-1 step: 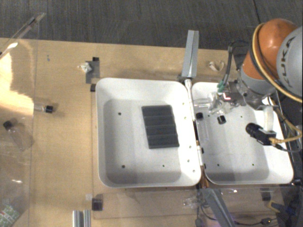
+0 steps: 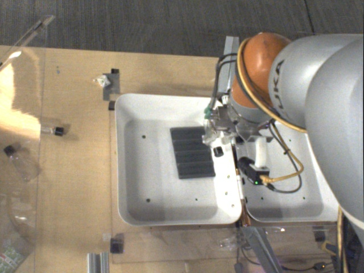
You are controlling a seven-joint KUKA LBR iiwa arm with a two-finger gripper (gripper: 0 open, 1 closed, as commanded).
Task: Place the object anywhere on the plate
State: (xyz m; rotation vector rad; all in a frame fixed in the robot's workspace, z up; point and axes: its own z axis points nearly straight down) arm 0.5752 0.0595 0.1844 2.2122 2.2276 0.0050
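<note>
Single fixed overhead camera, angled down at the pale wooden bench; two shallow white plastic bins fill the lower centre, fairly close.

The two bins are plain white with small dark dots on their floors. In the left bin lies a dark charcoal plate, ribbed with lengthwise stripes. The surface is pale tan wood. The arm is light grey, its wrist band orange. A yellow cable loops beneath it, by a tiny green light.
</note>
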